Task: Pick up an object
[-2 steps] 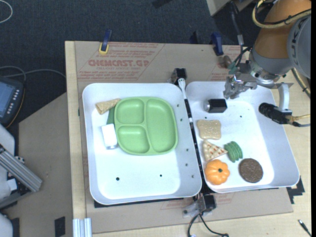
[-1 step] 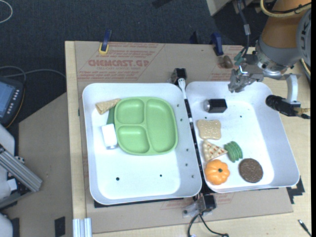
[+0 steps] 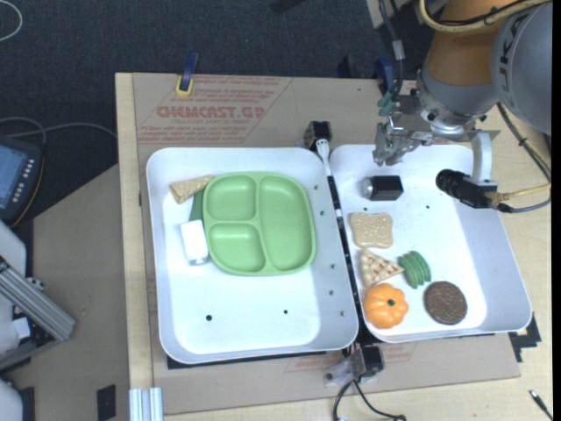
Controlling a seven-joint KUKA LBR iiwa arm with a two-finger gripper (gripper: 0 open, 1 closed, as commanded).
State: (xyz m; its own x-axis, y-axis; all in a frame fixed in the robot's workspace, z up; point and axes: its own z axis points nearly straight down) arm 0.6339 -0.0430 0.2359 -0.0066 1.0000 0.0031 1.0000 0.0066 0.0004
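**Desk:** As the arm reached in over the right bin (image 3: 491,261), where did we see the hand (image 3: 388,147)?

**Photographer:** We saw it at the bin's far left corner, just above a small black block (image 3: 383,187). Nothing sat between its fingers; whether they were spread or closed, we could not tell.

**Desk:** And the other objects?

**Photographer:** We counted toast (image 3: 372,228), a pizza slice (image 3: 379,267), a green pickle (image 3: 415,267), a pumpkin (image 3: 386,305) and a brown cookie (image 3: 445,302) in that bin. The left bin (image 3: 254,323) held a green divided plate (image 3: 259,222), a cracker (image 3: 189,187) and a white block (image 3: 194,240).
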